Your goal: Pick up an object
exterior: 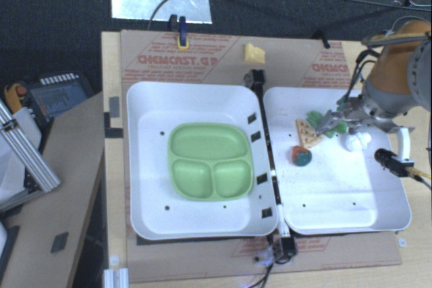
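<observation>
camera view: metal gripper [329, 121], finger state unclear, above waffle-textured cracker [307, 133], right of smooth green three-compartment plastic tray [209, 160]

One cam overhead, slanted, both bins [202, 94].

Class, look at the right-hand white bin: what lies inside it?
Inside the right-hand white bin lie a tan waffle-patterned piece, a small round red-and-teal object, a green item and something white. The gripper partly covers the green item.
</observation>
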Robot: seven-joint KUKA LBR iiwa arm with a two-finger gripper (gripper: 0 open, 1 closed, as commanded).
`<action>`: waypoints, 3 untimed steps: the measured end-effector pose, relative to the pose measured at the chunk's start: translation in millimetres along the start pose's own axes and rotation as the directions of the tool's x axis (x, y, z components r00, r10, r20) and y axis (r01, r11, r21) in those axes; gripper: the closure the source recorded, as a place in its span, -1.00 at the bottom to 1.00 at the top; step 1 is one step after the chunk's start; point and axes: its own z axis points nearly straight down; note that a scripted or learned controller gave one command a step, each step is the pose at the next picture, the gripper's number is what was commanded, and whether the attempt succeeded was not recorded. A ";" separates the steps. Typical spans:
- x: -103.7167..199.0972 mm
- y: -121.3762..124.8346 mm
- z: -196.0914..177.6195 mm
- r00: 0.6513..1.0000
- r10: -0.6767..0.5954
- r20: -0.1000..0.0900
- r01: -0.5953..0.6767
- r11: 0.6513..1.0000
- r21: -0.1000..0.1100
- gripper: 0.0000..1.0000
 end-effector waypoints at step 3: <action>1.7 3.6 -108.0 1.000 0.000 0.004 0.000 1.000 0.000 1.00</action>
